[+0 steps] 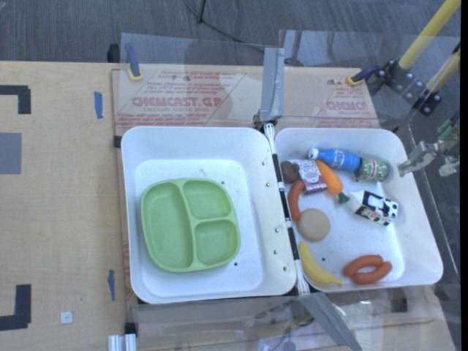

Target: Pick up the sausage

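1. Nearest you, the bench (51, 196) carries two white bins; the left bin (139, 148) holds a green divided plate (191, 224).
2. In the right bin (420, 251), your sausage (368, 268) lies at the near edge, just beside a banana (316, 267).
3. The pincer (428, 158) hovers by the far rim; whether it's apart, you cannot tell. A skewed descent could nudge the banana.

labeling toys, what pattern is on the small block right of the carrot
Black and white patches, cow-like, on the small block; camera view.
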{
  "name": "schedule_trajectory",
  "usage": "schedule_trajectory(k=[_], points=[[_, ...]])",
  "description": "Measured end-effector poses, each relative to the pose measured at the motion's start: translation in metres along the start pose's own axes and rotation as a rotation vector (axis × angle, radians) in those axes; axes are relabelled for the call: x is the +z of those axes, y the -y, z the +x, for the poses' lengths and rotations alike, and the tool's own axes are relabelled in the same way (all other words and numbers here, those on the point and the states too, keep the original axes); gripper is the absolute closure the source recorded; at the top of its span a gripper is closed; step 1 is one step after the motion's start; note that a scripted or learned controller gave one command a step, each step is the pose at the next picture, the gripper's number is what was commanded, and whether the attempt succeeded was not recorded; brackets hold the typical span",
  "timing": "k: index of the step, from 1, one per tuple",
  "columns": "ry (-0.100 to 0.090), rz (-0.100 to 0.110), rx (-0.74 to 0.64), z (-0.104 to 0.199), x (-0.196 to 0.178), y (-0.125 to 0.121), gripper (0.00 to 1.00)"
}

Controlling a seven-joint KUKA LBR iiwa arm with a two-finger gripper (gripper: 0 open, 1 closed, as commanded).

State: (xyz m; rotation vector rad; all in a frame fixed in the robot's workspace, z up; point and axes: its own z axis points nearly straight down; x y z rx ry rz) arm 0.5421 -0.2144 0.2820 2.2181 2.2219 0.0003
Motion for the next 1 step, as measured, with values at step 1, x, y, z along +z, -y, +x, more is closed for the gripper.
schedule_trajectory(k=[1], points=[[-0.002,0.003,0.003,0.074,0.1112,0.0629,0.0]])
